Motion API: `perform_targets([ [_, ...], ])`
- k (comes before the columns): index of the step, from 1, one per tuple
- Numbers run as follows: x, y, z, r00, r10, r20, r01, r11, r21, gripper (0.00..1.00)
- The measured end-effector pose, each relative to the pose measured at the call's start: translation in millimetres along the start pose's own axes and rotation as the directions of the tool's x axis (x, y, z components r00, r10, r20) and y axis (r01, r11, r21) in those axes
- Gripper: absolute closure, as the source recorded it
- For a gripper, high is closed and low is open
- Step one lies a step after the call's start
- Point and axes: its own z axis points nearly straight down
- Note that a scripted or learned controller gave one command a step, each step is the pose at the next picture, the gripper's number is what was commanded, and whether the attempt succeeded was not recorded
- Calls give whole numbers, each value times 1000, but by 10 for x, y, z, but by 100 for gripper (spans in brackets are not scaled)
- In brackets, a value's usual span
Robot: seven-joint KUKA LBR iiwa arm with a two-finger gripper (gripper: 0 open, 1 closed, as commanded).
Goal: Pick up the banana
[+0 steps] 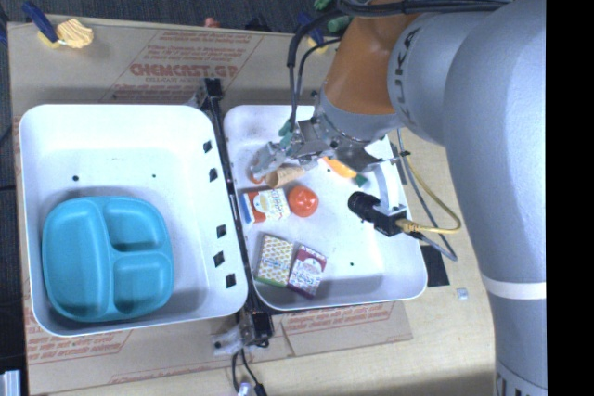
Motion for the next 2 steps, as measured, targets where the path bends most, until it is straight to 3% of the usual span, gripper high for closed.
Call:
perform_targets([
  [1, 804, -260, 13, 996, -93, -2, 94, 996, 4, 0],
  [2, -49, -980, -181, 996, 87, 0, -87, 996, 5, 0],
])
